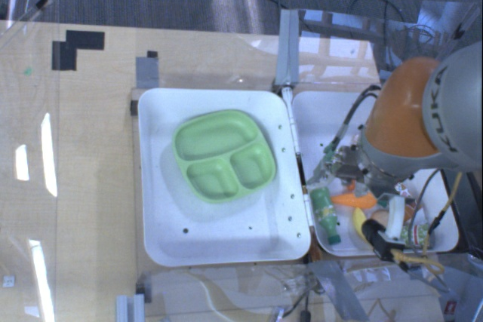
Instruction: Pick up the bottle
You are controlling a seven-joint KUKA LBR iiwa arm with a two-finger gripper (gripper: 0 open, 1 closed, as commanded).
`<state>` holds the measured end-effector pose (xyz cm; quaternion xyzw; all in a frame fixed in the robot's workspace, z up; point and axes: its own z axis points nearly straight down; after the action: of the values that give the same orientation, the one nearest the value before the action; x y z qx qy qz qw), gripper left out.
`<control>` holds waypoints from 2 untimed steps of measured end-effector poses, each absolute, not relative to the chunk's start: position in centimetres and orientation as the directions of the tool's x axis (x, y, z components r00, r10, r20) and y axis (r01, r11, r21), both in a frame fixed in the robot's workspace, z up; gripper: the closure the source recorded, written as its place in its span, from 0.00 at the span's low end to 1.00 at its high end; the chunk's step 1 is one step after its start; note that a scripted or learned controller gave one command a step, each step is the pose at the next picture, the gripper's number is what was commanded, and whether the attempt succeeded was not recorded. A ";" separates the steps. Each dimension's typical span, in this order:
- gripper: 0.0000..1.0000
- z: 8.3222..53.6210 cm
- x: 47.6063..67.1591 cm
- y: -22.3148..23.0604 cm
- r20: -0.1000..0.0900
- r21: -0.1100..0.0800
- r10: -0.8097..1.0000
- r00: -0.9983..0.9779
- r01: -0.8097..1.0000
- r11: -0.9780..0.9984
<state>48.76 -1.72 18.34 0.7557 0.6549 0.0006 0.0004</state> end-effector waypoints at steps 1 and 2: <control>0.00 25.5 51.0 1.5 0.000 0.003 1.000 -0.005 1.000 0.005; 0.00 18.3 48.7 -1.2 0.000 0.000 1.000 -0.010 1.000 0.010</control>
<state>48.73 -1.18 18.28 0.7034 0.7108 0.0001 0.0000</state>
